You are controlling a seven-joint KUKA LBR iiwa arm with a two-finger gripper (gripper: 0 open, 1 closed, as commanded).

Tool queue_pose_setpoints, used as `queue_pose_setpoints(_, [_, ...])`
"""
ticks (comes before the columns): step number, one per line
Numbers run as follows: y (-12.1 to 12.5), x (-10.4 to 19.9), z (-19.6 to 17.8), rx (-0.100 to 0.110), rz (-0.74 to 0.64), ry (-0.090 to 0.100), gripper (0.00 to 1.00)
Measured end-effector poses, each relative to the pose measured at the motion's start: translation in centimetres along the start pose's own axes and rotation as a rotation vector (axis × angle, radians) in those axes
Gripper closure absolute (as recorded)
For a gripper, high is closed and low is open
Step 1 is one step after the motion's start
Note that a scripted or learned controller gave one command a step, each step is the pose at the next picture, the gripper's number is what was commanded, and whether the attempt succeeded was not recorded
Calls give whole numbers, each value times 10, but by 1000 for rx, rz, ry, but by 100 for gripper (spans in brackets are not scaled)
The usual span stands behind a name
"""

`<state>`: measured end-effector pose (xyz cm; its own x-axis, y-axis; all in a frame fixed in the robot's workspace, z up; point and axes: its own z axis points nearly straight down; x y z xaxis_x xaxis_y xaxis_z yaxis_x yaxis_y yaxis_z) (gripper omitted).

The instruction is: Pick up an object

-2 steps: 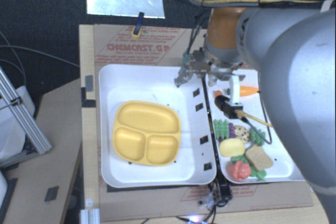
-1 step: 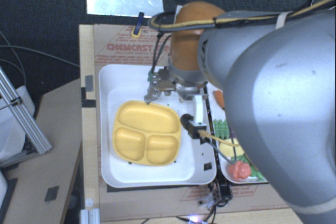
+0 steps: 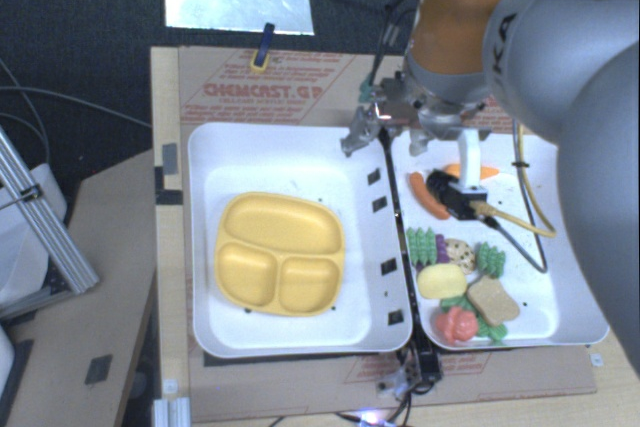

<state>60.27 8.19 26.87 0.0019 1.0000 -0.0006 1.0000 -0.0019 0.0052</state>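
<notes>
My gripper (image 3: 386,139) hangs over the far end of the divider between the two bins, its grey fingers (image 3: 353,139) spread open with nothing between them. Toy food lies in the right bin (image 3: 560,315): an orange carrot (image 3: 427,196) closest to the gripper, purple grapes (image 3: 422,242), a speckled cookie (image 3: 459,252), a green leafy piece (image 3: 490,260), a yellow lemon (image 3: 442,280), a bread slice (image 3: 493,300) and a red fruit (image 3: 457,323). An orange piece (image 3: 484,172) shows partly behind the wrist hardware.
A yellow divided plate (image 3: 280,250) lies in the left bin (image 3: 210,165). The big grey arm (image 3: 570,65) covers the right bin's far right side. A blue and yellow tool (image 3: 263,48) lies on the cardboard behind the bins.
</notes>
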Motion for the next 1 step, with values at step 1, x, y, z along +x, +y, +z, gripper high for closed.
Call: queue_pose_setpoints(1, [-24,-47,22,5,-1,0,0])
